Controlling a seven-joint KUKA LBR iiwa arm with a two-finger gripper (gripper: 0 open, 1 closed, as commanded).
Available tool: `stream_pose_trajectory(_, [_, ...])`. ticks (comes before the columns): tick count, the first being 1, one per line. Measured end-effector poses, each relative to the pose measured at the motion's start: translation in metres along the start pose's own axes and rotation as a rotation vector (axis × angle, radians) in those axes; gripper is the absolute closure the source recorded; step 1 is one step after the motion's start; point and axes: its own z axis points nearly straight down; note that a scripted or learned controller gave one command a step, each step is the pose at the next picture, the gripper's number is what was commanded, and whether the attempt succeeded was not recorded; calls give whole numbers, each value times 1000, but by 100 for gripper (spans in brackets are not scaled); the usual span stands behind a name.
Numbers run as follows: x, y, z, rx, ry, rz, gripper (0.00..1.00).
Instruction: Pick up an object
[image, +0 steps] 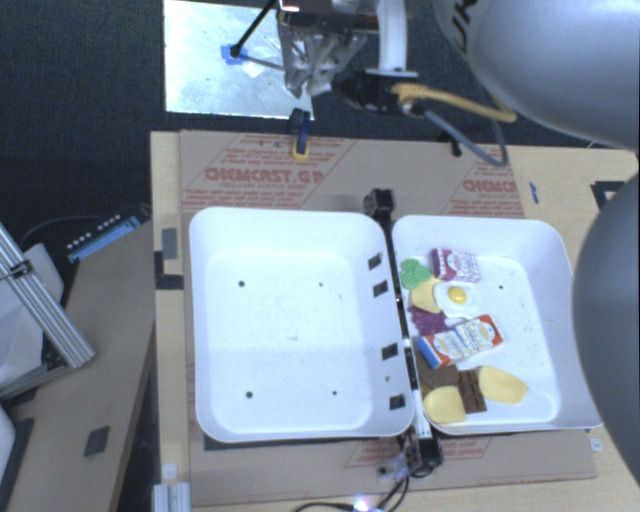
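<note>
The claw hangs high at the top, past the far edge of the surface, well away from both bins; I cannot tell its state. The toy food, like the fried egg and the red packet, lies in the right bin.

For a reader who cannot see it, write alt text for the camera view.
Two shallow white bins sit side by side on a bench: the right bin holds a cluster of small toy foods, including a fried egg, a red-and-white packet and yellow pieces. The gripper hangs beyond the bins' far edge, above the left bin, holding nothing visible.
</note>
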Motion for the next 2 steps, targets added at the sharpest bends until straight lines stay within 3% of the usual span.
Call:
stream_pose_trajectory(1, [-131, 10, 6, 2, -6, 18, 100])
stream_pose_trajectory(2, [-102, 14, -28, -3, 0, 2, 100])
